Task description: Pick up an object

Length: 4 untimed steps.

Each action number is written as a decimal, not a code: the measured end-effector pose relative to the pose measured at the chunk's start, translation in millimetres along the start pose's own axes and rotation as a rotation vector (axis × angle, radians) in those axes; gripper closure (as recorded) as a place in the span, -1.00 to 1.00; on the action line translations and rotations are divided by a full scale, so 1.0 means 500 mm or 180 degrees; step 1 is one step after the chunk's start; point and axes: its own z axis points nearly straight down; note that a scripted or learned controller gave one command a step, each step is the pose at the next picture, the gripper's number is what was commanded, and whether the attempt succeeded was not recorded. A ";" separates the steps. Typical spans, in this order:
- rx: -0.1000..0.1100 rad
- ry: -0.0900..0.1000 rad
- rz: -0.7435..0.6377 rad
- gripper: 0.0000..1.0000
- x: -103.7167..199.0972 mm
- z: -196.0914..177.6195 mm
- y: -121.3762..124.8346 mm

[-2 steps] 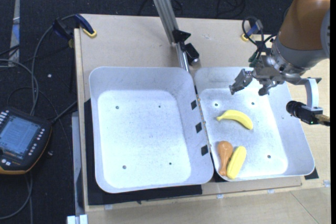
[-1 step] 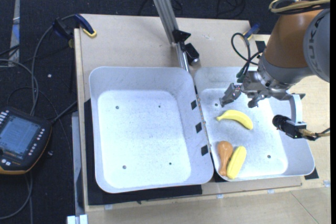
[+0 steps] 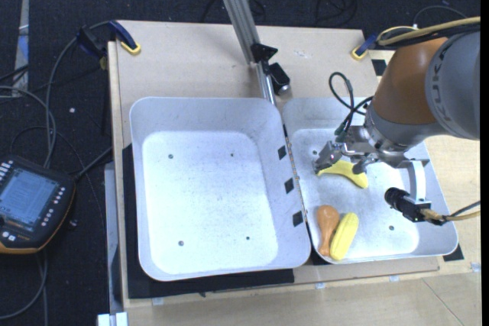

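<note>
My gripper (image 3: pixel 341 159) hangs low over the right bin (image 3: pixel 397 244), reaching in from the right under the grey and orange arm. A yellow banana-shaped object (image 3: pixel 348 173) lies right below and against the fingers, curving toward the lower right. Whether the fingers grip it is hidden by the wrist. Nearer the front of the same bin lie an orange pear-shaped object (image 3: pixel 327 224) and a yellow oblong object (image 3: pixel 344 234), side by side and touching.
The left bin (image 3: pixel 153 118) sits beside the right one, their rims meeting along a line of black clips. A metal pole (image 3: pixel 241 11) slants up from between the bins. A black cable end (image 3: pixel 405 204) dangles over the right bin's right side.
</note>
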 end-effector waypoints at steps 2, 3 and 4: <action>-0.0017 0.0000 -0.0001 1.00 0.000 0.080 0.001; -0.0027 -0.0003 -0.0001 1.00 -0.005 -0.004 0.001; -0.0027 -0.0002 -0.0003 1.00 0.001 -0.092 -0.008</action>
